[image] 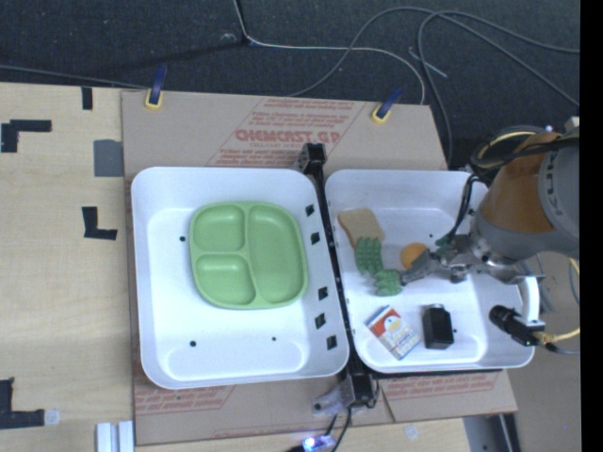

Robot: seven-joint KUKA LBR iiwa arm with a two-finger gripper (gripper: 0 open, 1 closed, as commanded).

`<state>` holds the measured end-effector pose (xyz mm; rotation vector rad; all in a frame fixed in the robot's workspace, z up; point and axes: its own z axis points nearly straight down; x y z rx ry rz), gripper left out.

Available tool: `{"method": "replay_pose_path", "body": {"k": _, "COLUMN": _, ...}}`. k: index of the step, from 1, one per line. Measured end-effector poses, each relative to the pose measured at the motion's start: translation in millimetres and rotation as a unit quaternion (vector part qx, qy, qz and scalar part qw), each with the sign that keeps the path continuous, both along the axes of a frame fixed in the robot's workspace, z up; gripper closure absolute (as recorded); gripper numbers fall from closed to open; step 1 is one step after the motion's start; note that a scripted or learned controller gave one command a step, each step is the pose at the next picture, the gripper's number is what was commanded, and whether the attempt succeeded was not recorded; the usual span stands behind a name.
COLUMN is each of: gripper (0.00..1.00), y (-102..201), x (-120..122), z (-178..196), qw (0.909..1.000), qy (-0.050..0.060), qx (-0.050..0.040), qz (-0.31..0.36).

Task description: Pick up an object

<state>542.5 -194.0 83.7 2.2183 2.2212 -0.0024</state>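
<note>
My pincer (407, 276) low in right bin (405, 188), tip beside green toy (375, 264); spread or pinched, cannot tell. Orange piece (413, 252) just behind, likely targets. Black block (437, 327), card (393, 331) nearer front. Green tray (250, 254) in left bin (155, 281).

Left bin: shallow white plastic bin (160, 252) holding a green plastic divided plate (249, 254) at its centre.
Right bin: shallow white plastic bin (396, 188) with a tan sponge-like block (359, 224) at 10 o'clock, a green knobbly toy (374, 263) just below it, a small orange ball (413, 252), a small printed card box (392, 331) and a black rectangular block (437, 327) at 6 o'clock.
Arm: end effector (417, 272) low beside the orange ball.
</note>
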Motion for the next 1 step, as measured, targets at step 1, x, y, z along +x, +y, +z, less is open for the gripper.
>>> {"method": "replay_pose_path", "body": {"k": 1, "gripper": 1.0, "y": -0.2, "x": 1.3, "z": 12.8, "qw": 1.0, "qy": -0.002, "qx": -0.0004, "qz": 0.0}}
